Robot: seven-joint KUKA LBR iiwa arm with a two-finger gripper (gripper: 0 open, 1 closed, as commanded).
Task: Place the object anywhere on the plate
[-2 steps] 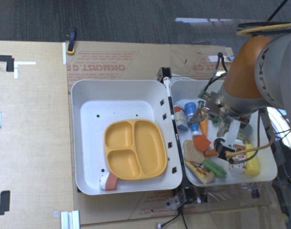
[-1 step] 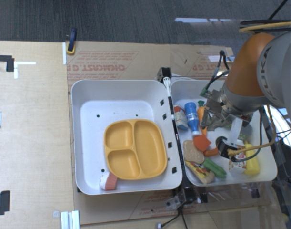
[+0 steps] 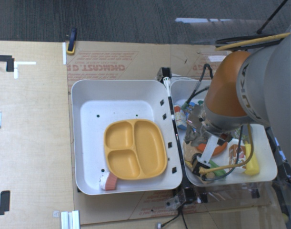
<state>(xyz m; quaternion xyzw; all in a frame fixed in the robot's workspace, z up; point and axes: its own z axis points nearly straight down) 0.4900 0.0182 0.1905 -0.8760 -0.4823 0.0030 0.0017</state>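
A yellow plate [image 3: 135, 148] with three compartments lies in the left bin [image 3: 88, 109], and nothing rests on it. My gripper [image 3: 196, 136] is down in the right bin [image 3: 264, 174], under the arm's orange band and grey wrist. It sits among a pile of small objects: an orange piece [image 3: 220, 149], a yellow banana-shaped toy [image 3: 252, 164], a green item [image 3: 218, 170] and a printed card [image 3: 235, 152]. The wrist hides the fingers, so nothing shows between them.
A small pink and white block [image 3: 108, 181] lies in the left bin's front corner, beside the plate. A divider wall with black clips [image 3: 171, 128] separates the two bins. The arm covers most of the right bin.
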